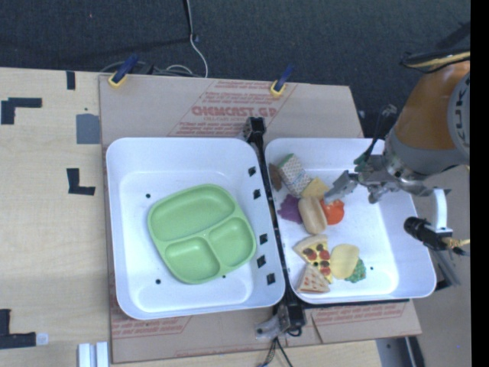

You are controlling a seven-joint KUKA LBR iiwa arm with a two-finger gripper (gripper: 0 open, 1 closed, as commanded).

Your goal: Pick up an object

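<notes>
The right white bin [382, 228] holds several toy foods. A tan bread roll [312, 215] lies beside a red tomato piece [335, 213] and a purple piece [288, 209]. A speckled block [294, 176] and a yellow piece [314, 188] sit at the bin's back left. Two pizza slices [315, 251] [312, 282] and a yellow piece with green [346, 261] lie near the front. My gripper [344, 187] hangs over the right bin, just above and right of the tomato piece, with nothing visibly held.
The left white bin [126, 167] carries a green divided plate [201, 232]. Both bins rest on cardboard [221, 109] clamped at the back. A black divider [263, 205] runs between the bins. The arm's orange band [432, 109] rises at the right.
</notes>
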